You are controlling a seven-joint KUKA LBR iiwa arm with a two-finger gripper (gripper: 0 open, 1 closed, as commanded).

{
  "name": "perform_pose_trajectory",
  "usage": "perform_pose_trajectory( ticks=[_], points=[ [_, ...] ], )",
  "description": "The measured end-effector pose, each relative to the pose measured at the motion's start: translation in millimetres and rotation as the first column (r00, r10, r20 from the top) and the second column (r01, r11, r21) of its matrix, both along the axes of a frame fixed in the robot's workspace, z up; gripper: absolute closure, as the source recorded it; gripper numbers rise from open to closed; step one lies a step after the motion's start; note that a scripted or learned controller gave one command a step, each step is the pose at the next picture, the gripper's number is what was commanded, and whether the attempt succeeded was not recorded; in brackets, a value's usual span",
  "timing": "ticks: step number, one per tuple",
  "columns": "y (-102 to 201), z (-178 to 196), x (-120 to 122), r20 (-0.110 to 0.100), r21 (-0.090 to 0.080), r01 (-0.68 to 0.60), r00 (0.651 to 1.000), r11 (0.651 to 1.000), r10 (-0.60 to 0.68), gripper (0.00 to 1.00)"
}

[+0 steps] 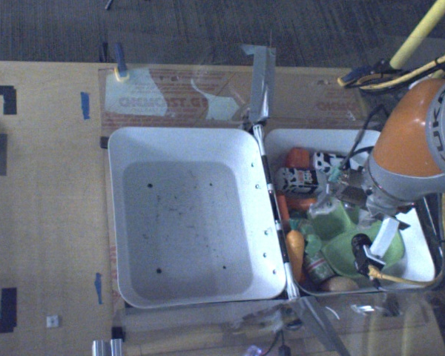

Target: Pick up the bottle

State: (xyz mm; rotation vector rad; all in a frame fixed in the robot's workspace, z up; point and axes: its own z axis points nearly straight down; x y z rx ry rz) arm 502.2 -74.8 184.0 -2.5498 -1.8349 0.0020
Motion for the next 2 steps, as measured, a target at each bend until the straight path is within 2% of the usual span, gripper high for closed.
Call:
perform_pose_trajectory(
  ticks=[1,2],
  points=[
    [-68,-77,30,0.032,-0.008,0.121,0.992,0.993,-0.120,0.00],
    [-51,-80,-6,0.068,-0.038,-0.008,0.998,0.999,0.011,0.00]
  ],
)
